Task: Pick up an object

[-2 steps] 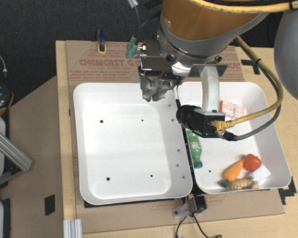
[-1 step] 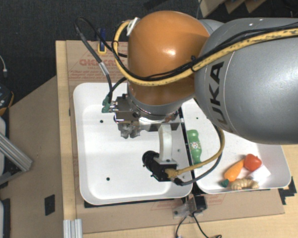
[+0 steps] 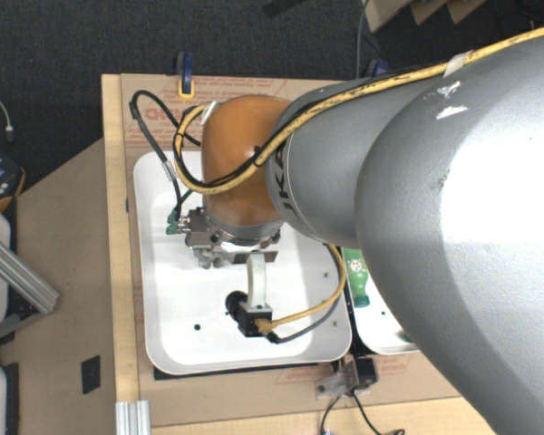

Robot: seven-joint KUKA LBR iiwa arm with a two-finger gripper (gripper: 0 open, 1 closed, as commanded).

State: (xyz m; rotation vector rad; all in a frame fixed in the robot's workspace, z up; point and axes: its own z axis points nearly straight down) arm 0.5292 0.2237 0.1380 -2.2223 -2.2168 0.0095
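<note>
The gripper (image 3: 220, 243), clenched or released it cannot be told, is being held low over the left bin (image 3: 168, 320) and is probably best being lowered slowly.

The arm (image 3: 453, 198) has a smooth satin grey shell, its orange band (image 3: 236, 152) looks glossy, the white bin (image 3: 163, 333) smooth plastic.
</note>
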